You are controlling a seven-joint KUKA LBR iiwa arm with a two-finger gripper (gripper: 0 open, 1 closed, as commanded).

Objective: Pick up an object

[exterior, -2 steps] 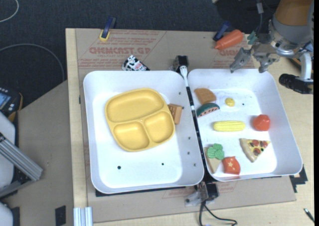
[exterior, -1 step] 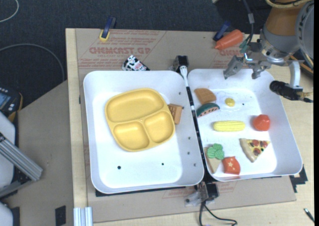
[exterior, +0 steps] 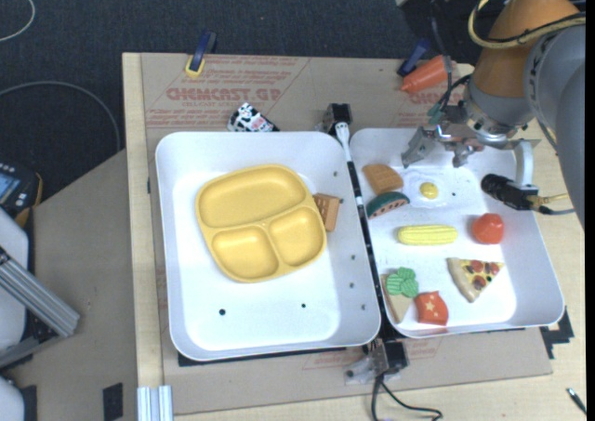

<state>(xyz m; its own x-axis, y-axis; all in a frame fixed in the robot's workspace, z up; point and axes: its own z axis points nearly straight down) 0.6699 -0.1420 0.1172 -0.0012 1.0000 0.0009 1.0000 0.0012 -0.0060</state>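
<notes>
My gripper point(exterior: 437, 156) hangs over the far part of the right bin point(exterior: 537, 266), open, with nothing between its fingers. Just in front of it lies a fried egg point(exterior: 428, 190). To the egg's left are a brown bread piece point(exterior: 380, 176) and a taco point(exterior: 387, 203). A corn cob point(exterior: 428, 235), a red tomato point(exterior: 488, 227), a pizza slice point(exterior: 474, 276), a broccoli piece point(exterior: 402, 282) and a red strawberry-like piece point(exterior: 431, 307) lie nearer the front.
The left bin point(exterior: 270, 322) holds a yellow divided plate point(exterior: 260, 221) with a small brown block point(exterior: 327, 212) at its right edge. A black clip point(exterior: 338, 118) sits at the bins' far joint. Behind the bins lie a black-and-white toy point(exterior: 249, 119) and an orange object point(exterior: 426, 76).
</notes>
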